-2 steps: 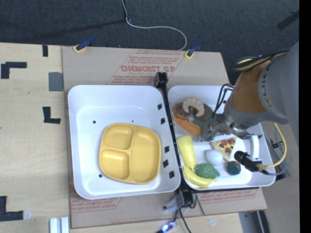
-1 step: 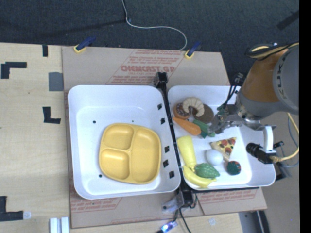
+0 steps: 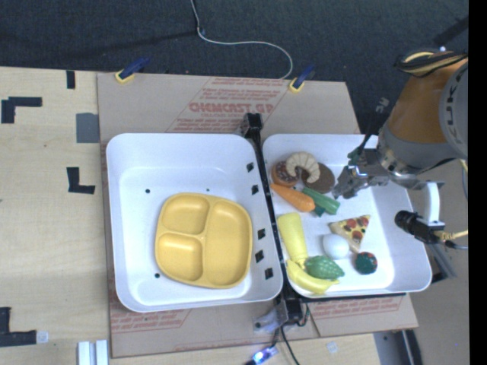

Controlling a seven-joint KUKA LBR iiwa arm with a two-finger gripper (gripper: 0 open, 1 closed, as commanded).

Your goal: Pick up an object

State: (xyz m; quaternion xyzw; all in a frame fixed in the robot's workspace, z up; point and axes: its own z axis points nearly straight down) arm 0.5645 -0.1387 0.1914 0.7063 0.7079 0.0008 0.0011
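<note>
In the camera view, toy foods crowd the right white bin (image 3: 411, 280), within the arm's reach; the divided yellow plastic plate (image 3: 204, 239) lies alone in the left bin (image 3: 125, 204). The dark claw (image 3: 348, 181) hangs low, grip state impossible to tell, with the orange plastic carrot with green top (image 3: 303, 198) just left and slightly nearer.

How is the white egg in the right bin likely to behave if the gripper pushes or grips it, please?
The egg looks smooth and rounded, so it would probably roll or slip from the fingers. It sits against the pizza slice, which might get nudged.
</note>
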